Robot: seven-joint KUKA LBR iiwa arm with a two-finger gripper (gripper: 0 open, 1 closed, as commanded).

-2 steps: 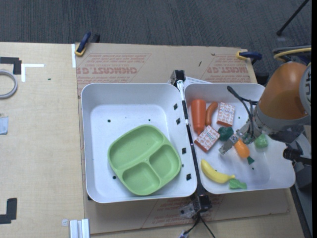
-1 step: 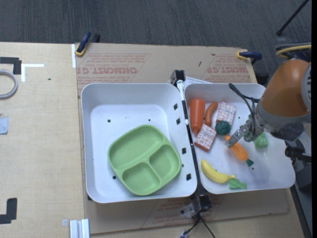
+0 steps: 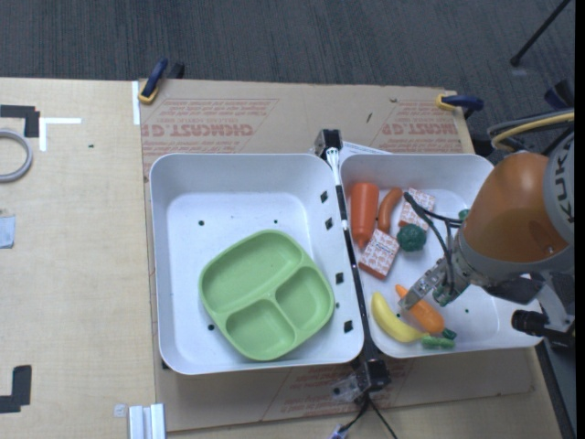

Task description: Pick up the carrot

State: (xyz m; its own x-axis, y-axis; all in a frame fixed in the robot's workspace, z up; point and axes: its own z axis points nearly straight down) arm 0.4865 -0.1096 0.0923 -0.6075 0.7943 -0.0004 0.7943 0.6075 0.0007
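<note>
The carrot (image 3: 426,318) is orange with a green top and lies slanted near the front of the right bin (image 3: 475,167). Its thin tip points up-left and its green end is at the lower right. My gripper (image 3: 430,291) is low over the carrot's middle, touching or nearly touching it, and hides part of it. The arm's orange band sits just to the right, above the bin.
A yellow banana (image 3: 393,322) lies directly left of the carrot. Further back in the right bin are a small carton (image 3: 378,252), a broccoli (image 3: 412,237), a sausage (image 3: 390,208), a thick orange piece (image 3: 364,210) and a patterned box (image 3: 420,203). The left bin (image 3: 183,208) holds a green divided plate (image 3: 267,294).
</note>
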